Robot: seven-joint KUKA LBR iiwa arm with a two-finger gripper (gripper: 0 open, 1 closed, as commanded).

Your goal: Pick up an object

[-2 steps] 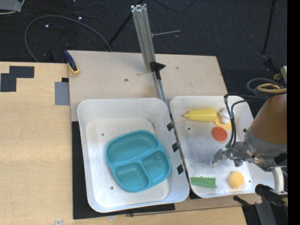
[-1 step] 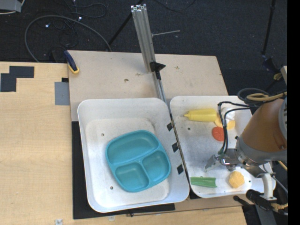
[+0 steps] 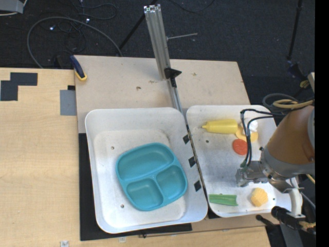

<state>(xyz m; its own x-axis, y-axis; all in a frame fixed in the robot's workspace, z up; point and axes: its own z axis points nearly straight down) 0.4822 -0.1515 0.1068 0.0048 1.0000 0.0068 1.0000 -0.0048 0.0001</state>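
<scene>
Table [image 3: 154, 81] w/ two white bins side by side. Left bin [image 3: 103, 133] holds a teal divided tray [image 3: 150, 175], 3 compartments. Right bin [image 3: 216, 158] has the small stuff: yellow bottle-like item [image 3: 222, 126] near the back, lying flat; green flat piece [image 3: 223, 200] at front edge; red round piece [image 3: 239, 146] just right of bottle's end; yellow lump [image 3: 259, 196] front right. Arm [image 3: 290, 140] in from right, over right bin. Gripper [image 3: 250, 175] low betw. red piece & yellow lump, just above the lump; nothing visibly in it. Gripper state: can't tell.
</scene>
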